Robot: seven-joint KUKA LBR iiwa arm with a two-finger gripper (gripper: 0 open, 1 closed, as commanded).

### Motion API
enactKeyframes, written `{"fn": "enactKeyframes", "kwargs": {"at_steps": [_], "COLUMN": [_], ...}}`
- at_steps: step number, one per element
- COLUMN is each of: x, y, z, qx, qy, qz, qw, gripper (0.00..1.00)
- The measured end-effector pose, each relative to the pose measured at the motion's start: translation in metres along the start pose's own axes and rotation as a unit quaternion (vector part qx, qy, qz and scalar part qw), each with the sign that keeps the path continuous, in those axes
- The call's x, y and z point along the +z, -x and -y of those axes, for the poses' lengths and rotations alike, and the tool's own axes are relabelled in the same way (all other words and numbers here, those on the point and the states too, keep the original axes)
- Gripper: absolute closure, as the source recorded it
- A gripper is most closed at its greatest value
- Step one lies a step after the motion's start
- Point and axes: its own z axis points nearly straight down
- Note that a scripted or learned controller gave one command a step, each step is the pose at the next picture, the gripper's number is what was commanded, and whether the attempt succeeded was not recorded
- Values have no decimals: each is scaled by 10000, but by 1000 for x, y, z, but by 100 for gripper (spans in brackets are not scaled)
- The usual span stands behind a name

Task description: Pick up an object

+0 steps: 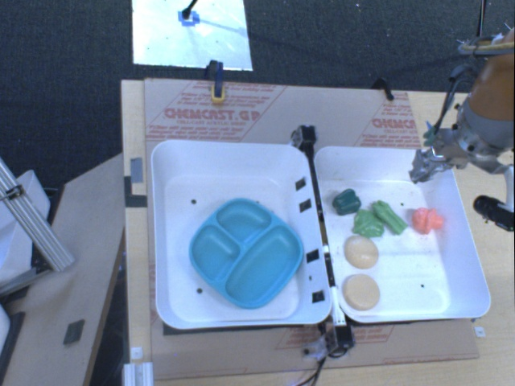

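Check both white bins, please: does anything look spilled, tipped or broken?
Nothing stands out. The blue plastic divided tray lies flat in the left bin, turned at an angle. The small toy foods sit loosely in the right bin, none spilled outside. The gripper hangs over its far edge.

Worktop (133, 119) — pale wood-coloured surface, seen at a slant from above. A protective sheet (273, 111) printed with red lettering lies flat over most of it. Two shallow white bins rest on the sheet, side by side and touching along their inner walls — left bin (173, 163), right bin (471, 280). A yellow-and-black clamp (216, 83) grips the worktop's far edge; a smaller black clip (385, 89) sits on the same edge further right. A small grey tab (135, 168) lies on the bare strip just left of the sheet.
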Motion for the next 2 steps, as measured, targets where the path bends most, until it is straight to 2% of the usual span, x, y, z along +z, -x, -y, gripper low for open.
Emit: {"fn": "enactKeyframes", "kwargs": {"at_steps": [2], "x": [-3], "y": [-118], "z": [29], "qx": [-20], "qy": [-35], "qz": [-16], "qw": [10000], "gripper": [100]}}
